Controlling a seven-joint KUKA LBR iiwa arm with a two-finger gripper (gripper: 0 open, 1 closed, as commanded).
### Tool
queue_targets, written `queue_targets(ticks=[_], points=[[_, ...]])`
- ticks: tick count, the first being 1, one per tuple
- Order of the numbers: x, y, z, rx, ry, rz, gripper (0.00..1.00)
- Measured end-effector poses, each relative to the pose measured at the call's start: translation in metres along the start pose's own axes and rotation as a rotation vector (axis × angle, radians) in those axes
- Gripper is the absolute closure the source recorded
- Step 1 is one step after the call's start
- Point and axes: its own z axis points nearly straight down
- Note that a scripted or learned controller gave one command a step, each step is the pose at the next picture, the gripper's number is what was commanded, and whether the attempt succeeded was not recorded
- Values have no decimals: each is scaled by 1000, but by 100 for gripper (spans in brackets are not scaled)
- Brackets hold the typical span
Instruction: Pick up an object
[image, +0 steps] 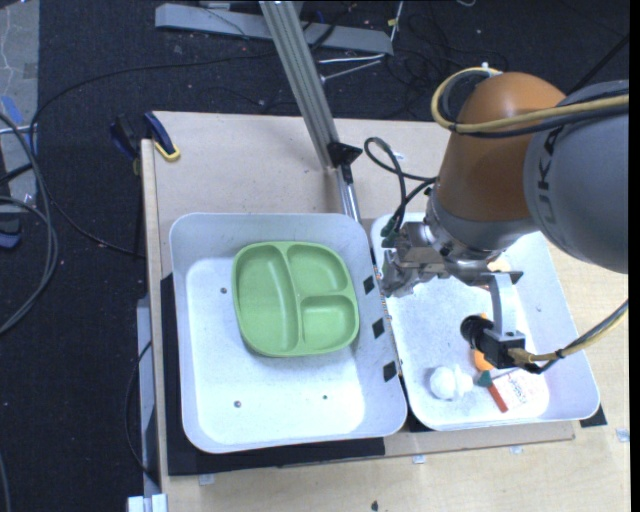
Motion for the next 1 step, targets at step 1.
queue_targets(ticks=[1], points=[[62, -5, 16, 3, 0, -1, 100]])
